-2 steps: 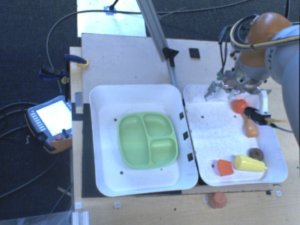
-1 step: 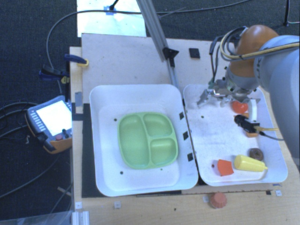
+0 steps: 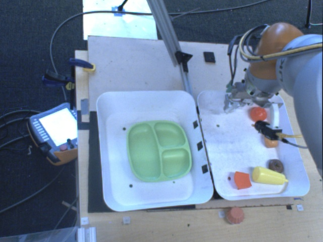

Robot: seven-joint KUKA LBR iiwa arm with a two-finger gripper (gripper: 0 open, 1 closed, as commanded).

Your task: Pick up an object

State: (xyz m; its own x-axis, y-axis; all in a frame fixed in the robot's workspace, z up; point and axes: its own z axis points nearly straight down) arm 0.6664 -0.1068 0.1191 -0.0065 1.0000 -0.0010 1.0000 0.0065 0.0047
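Where the grey arm (image 3: pixel 303 59) comes in from the camera's right, its end effector (image 3: pixel 233 104) hangs low over the far end of the right bin (image 3: pixel 222 150), close to the wall this bin shares with its neighbour and above bare white floor. I cannot tell from here whether it is open or closed, or whether it has hold of anything.

5 things that could be picked up lie in that same bin. A red ball (image 3: pixel 258 113) sits just beside the end effector on the arm's side, apart from it. Nearer the front, along the bin's outer side, there is an orange piece (image 3: pixel 271 143), partly hidden, and then a small brown ring (image 3: pixel 275 165). At the front edge a yellow cone (image 3: pixel 269 176) lies on its side, with an orange block (image 3: pixel 242 180) just beside its wide end.

The left bin (image 3: pixel 108 150) holds a green plate (image 3: pixel 159 150) with 3 compartments, lying flat near its middle. On the surface (image 3: pixel 131 59), just in front of the right bin, rests a round reddish disc (image 3: pixel 234 215).
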